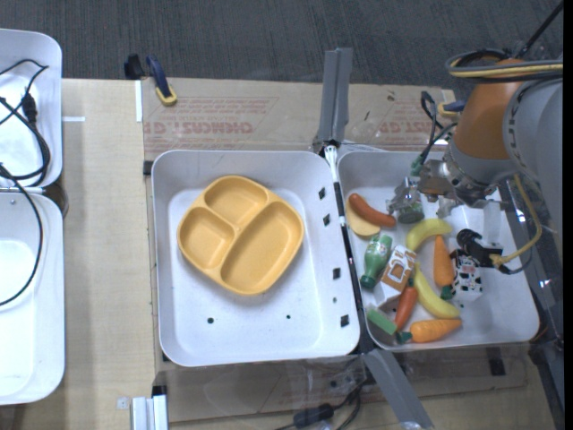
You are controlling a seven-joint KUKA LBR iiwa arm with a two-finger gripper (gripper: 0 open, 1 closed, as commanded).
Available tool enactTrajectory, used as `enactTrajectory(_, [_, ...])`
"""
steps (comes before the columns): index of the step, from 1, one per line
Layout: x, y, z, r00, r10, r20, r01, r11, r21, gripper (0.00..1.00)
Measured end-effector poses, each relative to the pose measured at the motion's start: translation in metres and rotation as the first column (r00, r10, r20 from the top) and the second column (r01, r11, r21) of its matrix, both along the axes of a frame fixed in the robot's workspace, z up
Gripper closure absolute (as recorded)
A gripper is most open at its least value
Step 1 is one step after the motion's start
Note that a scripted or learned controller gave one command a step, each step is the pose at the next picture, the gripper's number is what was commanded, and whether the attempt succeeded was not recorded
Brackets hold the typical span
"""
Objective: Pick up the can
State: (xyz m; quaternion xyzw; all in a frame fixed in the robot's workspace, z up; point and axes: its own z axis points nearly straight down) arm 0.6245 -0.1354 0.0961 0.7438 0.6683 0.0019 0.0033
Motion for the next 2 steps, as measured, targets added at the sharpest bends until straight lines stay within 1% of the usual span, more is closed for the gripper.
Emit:
enactTrajectory(1, [-0.002, -0.001, 0.005, 1.000, -0.004, -0.007, 0.004, 1.000, 0.001, 1.00])
enactTrajectory(2, [-0.015, 0.090, 0.134, 0.999, -0.044, -0.009, 0.044, 0.999, 0.001, 1.00])
